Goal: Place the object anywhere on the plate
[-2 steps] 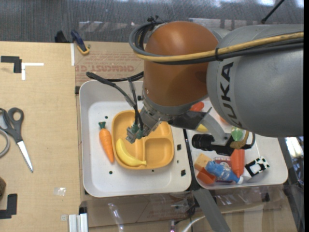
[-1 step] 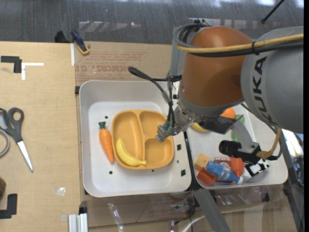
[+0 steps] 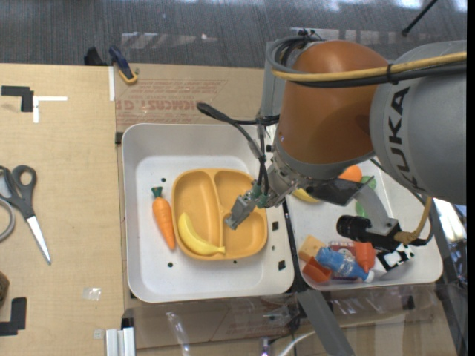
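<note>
— While the arm leans in from the right, where is the pincer?
— Over the right compartment of the yellow plate, low above it, just right of the plate's middle divider.
— Spread or pressed together?
— I cannot tell; the tip is small and blurred.
— And the object?
— A yellow banana lies in the plate's left compartment, curving toward the near rim. It is apart from the pincer, on the other side of the divider.
— What else is in that left bin?
— An orange carrot on the white floor, just left of the plate, green top pointing far.
— The right bin?
— A jumble of toys at its near side, red, orange and blue, partly under the arm.
— On the desk itself?
— Scissors at the left, well apart from both bins.
</note>
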### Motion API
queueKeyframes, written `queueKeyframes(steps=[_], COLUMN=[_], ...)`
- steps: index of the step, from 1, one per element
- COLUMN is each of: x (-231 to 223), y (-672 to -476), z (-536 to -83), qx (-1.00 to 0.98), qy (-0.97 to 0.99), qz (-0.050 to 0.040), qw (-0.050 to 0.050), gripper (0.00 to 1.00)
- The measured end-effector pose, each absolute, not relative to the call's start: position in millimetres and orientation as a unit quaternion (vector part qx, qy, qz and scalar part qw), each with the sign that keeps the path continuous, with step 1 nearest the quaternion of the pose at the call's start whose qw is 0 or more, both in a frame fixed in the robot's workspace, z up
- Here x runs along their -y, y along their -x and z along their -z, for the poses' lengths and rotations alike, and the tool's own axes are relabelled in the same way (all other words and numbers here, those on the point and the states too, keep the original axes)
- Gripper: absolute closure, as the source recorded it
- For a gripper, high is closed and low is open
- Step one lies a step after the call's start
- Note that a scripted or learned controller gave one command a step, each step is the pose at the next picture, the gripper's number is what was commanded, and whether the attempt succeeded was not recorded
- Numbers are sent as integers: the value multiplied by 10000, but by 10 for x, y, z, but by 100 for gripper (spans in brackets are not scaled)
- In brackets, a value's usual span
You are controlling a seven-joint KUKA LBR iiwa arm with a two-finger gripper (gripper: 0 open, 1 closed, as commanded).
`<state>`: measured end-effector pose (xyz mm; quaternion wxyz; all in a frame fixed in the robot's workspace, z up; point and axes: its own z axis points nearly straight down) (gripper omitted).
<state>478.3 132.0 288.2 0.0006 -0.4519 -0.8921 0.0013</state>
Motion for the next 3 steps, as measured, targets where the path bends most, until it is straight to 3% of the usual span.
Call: queueKeyframes(steps=[1, 2, 3], x=[-815, -809, -810], y=[-4794, -4809, -4809], z=[-2655, -2743, -2744], qx=[9762, 9757, 9758], qy=[2168, 2189, 2186], qz=[-3, 1, -1], qw=[4, -3, -2], gripper=[0, 100, 0])
